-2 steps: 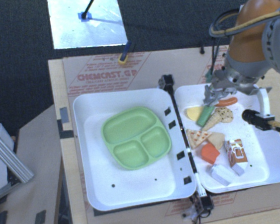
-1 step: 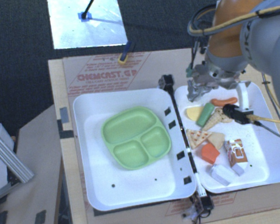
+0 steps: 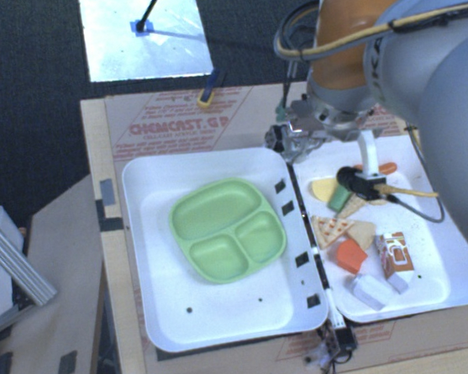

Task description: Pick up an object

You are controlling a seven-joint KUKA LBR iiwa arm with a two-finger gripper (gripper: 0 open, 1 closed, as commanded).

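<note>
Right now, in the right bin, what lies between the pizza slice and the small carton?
In the camera view, an orange block lies between the pizza slice and the small carton, with a tan wedge just above it.

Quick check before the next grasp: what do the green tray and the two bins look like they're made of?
Green tray: looks like moulded plastic, matte to satin, with rounded compartment walls and soft highlights.
Bins, left and right: probably thin formed plastic, smooth and slightly glossy, with rolled rims; foam can't be ruled out.

Green divided tray (image 3: 226,229) in left white bin (image 3: 161,318), brown printed board (image 3: 177,123), shiny sheet (image 3: 146,32) behind
</note>
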